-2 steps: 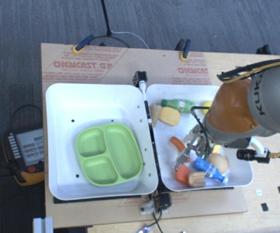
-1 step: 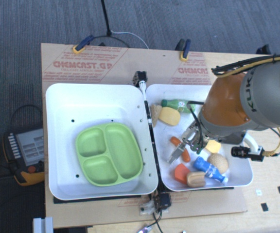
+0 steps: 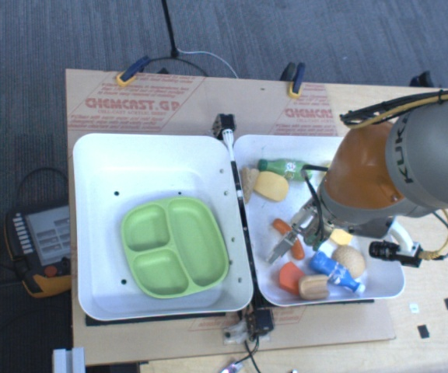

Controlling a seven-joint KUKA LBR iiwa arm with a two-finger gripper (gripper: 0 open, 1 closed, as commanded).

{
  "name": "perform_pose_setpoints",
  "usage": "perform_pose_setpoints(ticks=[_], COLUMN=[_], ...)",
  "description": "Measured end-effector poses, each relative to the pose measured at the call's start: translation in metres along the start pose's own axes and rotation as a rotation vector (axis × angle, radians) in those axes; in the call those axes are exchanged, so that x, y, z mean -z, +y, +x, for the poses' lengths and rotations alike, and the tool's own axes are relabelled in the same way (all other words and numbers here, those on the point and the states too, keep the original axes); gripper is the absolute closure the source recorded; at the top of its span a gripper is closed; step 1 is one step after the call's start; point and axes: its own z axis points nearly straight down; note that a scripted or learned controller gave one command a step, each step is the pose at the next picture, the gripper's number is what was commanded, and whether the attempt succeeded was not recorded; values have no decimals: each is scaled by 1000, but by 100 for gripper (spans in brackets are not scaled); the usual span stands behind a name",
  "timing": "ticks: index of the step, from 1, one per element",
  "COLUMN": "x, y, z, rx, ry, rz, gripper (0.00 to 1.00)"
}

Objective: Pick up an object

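Note:
My gripper (image 3: 288, 247) is low in the right bin (image 3: 379, 290), near its left-middle, with its two grey fingers (image 3: 275, 253) spread open. A small orange carrot-like piece (image 3: 283, 227) lies right at the fingers, touching or just under them; I see nothing clamped between them. Close by are a red block (image 3: 289, 276), a blue bottle (image 3: 334, 270), a tan potato-like piece (image 3: 313, 287) and a beige ball (image 3: 349, 261). Farther back lie a yellow rounded piece (image 3: 271, 186) and a green bottle (image 3: 283, 166). The arm's orange band hides the bin's right-back part.
The left bin (image 3: 99, 162) holds a green three-compartment plate (image 3: 176, 247). The divider between the bins (image 3: 239, 208) runs just left of the gripper. A small yellow piece (image 3: 339, 238) and a white one (image 3: 325, 249) lie under the wrist.

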Motion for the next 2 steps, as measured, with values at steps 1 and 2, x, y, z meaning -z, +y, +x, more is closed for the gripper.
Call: perform_pose_setpoints(ticks=[1,2], x=[11,11], y=[1,1], z=[-1,-1], rx=[-1,-1], ry=[-1,-1], rz=[-1,-1], gripper=[100,0])
